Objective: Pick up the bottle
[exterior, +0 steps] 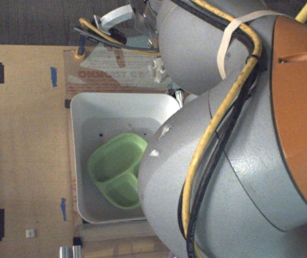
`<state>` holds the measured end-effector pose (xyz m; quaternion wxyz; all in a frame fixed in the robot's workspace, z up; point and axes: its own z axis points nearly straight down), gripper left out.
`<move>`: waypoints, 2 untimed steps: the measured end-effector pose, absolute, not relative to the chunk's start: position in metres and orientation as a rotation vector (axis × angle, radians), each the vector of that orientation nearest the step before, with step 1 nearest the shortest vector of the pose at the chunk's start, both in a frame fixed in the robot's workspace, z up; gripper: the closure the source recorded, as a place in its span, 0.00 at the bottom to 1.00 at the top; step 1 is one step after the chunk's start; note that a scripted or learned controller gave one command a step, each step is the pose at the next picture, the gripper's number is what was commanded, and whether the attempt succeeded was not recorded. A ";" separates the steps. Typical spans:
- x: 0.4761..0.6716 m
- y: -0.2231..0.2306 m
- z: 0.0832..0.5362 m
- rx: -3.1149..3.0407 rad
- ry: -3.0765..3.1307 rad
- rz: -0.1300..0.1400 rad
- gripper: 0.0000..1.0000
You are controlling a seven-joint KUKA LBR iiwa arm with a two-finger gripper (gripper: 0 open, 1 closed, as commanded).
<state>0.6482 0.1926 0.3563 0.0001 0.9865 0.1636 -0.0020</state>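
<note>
Where the bottle is lying: I am not able to place it. I am finding no bottle shape in the bare part of the white bin (pixel 88 112), so which way it lies from the end effector, and how its long axis is running, I cannot tell.
End effector: I cannot tell whether it is released, clenched or grasping anything; I am judging that it is working somewhere beneath the bulk of the arm (pixel 223 198).
Arm: it is reaching in from the right and covering the right part of the bin. The grey shell is looking speckled and matte, in rounded segments, with the orange band (pixel 298 117) smooth and glossy.
Cable: a yellow cable (pixel 207 144) is running along the arm beside a black one.
Green dish (pixel 115 165): smooth moulded plastic, rounded, with a ridge parting it into two hollows. It is sitting in the bin, and the arm is overlapping its right edge.
Bin: shallow, white, hard-walled, with rounded corners.
Desk (pixel 24 144): flat tan board, carrying bits of blue tape (pixel 54 77).
Coming move: I am judging that it is hanging on a bearing I cannot read from this angle.
</note>
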 end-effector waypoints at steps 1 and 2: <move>0.629 0.216 0.389 3.126 0.311 0.002 1.00; 0.630 0.214 0.399 3.127 0.304 0.003 1.00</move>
